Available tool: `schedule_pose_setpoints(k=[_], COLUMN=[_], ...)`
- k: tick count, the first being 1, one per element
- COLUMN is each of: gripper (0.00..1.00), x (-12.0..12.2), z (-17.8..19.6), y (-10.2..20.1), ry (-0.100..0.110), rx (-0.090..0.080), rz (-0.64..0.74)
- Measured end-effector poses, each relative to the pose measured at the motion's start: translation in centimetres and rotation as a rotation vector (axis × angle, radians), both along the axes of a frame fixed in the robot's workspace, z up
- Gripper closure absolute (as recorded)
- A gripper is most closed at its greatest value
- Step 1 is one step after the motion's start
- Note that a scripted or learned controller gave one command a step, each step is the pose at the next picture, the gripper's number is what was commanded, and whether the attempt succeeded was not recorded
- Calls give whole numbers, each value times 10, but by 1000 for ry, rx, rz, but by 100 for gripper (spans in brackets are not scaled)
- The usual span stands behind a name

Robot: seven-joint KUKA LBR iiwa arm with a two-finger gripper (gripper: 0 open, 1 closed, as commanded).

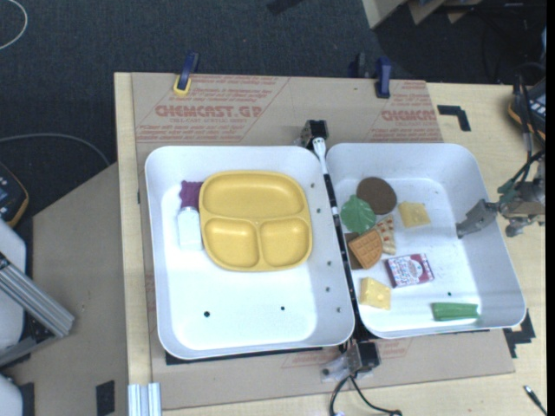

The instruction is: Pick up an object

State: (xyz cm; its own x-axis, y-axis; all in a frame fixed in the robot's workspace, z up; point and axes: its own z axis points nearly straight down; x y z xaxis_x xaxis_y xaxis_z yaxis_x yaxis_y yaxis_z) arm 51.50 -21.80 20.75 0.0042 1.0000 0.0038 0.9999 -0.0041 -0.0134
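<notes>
The right bin (486, 172) holds several small objects. A brown round disc (376, 194) lies beside a green leafy piece (356, 214). Close by are a yellow square (414, 214), a tan waffle-like piece (367, 248), a red and white box (408, 269), a yellow wedge (375, 293) and a green bar (454, 311). My gripper (482, 216) reaches in over the right bin's right rim, right of the yellow square. Nothing shows in its hold.
The left bin (173, 302) holds a yellow divided plate (256, 219), with a purple item (190, 193) and a white bottle (188, 229) at the plate's left. Clamps (183, 74) pin the cardboard at the bench's back edge.
</notes>
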Motion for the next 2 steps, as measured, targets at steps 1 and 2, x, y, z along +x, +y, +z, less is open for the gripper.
schedule_pose_setpoints(k=[1, 2], gripper=[0, 0], x=[3, 4], z=[8, -55], y=[0, -3], ry=[-14, -8], rx=[-4, -1], rz=[4, 4])
